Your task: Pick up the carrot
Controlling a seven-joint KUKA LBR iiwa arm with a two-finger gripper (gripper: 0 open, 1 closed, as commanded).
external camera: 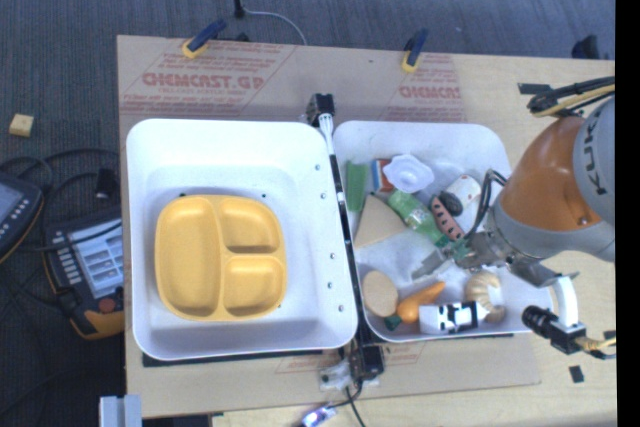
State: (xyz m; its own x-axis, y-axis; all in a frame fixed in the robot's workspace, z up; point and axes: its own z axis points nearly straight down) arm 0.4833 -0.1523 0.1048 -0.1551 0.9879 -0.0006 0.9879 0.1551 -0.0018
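Carrot [421, 299] lying at 6 o'clock in right bin [490, 143]; tan round piece [380, 293] touching at its 9 o'clock, black-and-white bottle [452, 317] just beside at 4 o'clock; green bottle [412, 212] and clear cup [408, 173] at 12 o'clock. Claw [450, 257] low over clutter at 1 o'clock of carrot, grip state impossible to tell. Yellow divided tray [220, 254] in left bin [150, 151]. Desk [150, 75] board printed "CHEMCAST GP".

Red print reading "CHEMCAST GP" is showing on the brown board [200, 80] under the bins, just behind the left bin [140, 215]. A second, fainter run of the same red lettering is lying behind the right bin [490, 140]. White letters "KU" are showing on the arm [590, 170].
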